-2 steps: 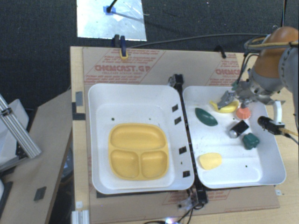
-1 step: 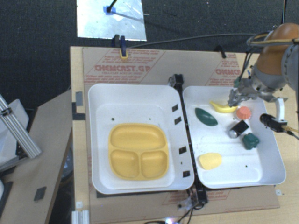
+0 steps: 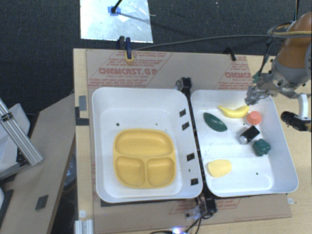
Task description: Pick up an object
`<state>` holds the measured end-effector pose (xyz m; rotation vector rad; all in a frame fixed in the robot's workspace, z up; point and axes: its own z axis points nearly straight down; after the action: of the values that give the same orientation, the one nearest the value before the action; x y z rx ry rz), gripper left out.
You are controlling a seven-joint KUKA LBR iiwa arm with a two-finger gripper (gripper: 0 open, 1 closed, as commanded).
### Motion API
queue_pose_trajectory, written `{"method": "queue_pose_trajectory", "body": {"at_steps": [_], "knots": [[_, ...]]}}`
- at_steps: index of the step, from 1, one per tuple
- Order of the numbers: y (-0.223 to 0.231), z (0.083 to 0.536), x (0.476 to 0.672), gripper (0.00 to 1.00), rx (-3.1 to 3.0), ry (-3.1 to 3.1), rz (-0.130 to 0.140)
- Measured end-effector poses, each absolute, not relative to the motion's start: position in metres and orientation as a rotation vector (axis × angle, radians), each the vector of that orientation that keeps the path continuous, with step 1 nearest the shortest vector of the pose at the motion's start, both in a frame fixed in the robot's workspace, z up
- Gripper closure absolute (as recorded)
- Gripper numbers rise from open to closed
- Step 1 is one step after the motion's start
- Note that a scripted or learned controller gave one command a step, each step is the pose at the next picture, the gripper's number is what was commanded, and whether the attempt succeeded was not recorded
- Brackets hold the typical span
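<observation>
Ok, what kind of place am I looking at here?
Probably a robot lab test bench, not a home or kitchen. Two white bins sit clamped on a protective sheet, toy items like a banana lie in one, and a robot arm reaches in.

Light was even and fairly bright, with soft shadows. A shiny sheet (image 3: 116, 12) at 12 o'clock glared. The image was slightly soft, and the floor (image 3: 34, 38) stayed dark.
</observation>
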<state>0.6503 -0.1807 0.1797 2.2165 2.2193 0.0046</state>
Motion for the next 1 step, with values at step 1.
{"method": "queue_pose_trajectory", "body": {"at_steps": [1], "knots": [[-0.1834,0.2269,0.6446,1.00,2.218,2.218,0.005]]}}
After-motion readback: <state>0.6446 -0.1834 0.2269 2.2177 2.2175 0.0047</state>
